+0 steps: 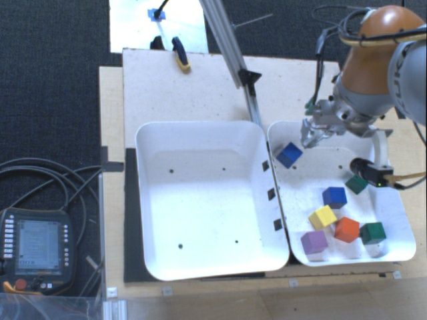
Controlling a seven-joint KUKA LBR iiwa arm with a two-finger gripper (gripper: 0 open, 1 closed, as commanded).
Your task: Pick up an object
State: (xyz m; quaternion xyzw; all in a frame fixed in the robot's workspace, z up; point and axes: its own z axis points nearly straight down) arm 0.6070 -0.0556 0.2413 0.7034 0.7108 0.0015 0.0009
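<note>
The right bin [405, 244] holds several coloured cubes. A blue cube [289, 155] sits tilted near the bin's far left corner. My gripper [312, 137] hangs just above and to the right of it, over the bin's back edge, and the cube looks apart from it. Towards the front lie another blue cube [334, 197], a yellow cube [323, 217], an orange cube [346, 229], a green cube [372, 232] and a purple cube [314, 242]. A dark green cube [357, 183] rests by the right wall.
The left bin [200, 129] stands beside the right one, sharing a middle wall. A slanted aluminium pole [223, 29] crosses the back of the bench. A teach pendant [37, 249] with cables lies off the bench at the left.
</note>
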